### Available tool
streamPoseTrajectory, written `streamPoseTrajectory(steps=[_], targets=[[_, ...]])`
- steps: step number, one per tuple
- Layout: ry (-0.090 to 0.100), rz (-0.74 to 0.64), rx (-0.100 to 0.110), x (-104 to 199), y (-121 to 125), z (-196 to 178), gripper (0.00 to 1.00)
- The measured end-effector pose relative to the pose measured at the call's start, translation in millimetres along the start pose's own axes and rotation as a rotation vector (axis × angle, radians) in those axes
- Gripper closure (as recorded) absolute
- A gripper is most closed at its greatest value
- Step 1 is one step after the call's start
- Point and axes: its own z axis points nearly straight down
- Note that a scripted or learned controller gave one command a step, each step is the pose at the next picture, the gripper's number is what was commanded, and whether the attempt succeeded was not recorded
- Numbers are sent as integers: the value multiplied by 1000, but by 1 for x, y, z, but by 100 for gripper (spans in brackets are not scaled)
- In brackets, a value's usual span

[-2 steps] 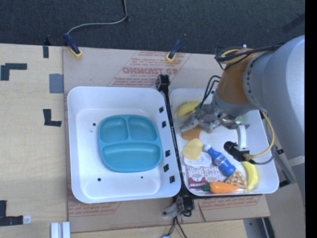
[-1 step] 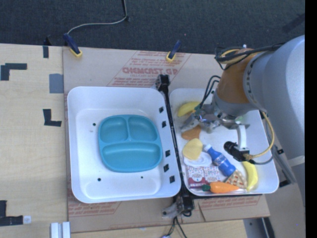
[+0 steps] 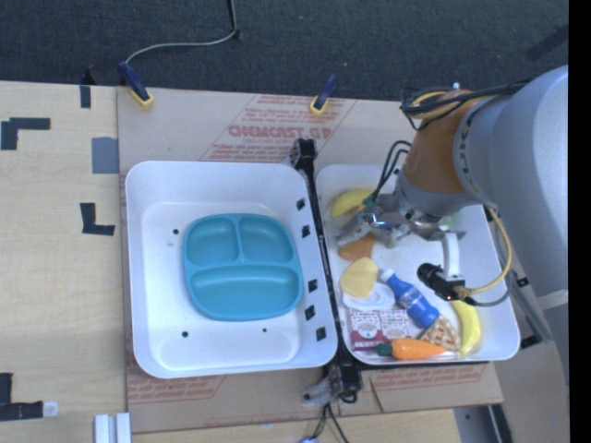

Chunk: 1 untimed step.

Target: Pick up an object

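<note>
The right bin point(image 3: 503, 335) holds several small objects: a yellow banana-like piece point(image 3: 348, 201) at its far left corner, an orange-brown lump point(image 3: 358, 247), a pale yellow wedge point(image 3: 360, 277), a blue bottle point(image 3: 410, 300), a carrot point(image 3: 414, 348), a red-and-white packet point(image 3: 374, 324) and a second banana point(image 3: 468, 326). My gripper point(image 3: 367, 225) reaches down into the bin's upper left part, just above the orange-brown lump and beside the yellow piece. The wrist hides its fingertips.
The left bin point(image 3: 148, 247) holds a blue divided plate point(image 3: 243, 266). A black divider point(image 3: 312, 238) runs between the bins. Cables loop around the wrist point(image 3: 462, 275). Yellow clamps point(image 3: 137, 83) hold the cardboard at the far edge.
</note>
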Motion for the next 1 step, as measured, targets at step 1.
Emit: streamPoseTrajectory(steps=[1], targets=[[0, 0, 0, 0, 0, 0, 0]])
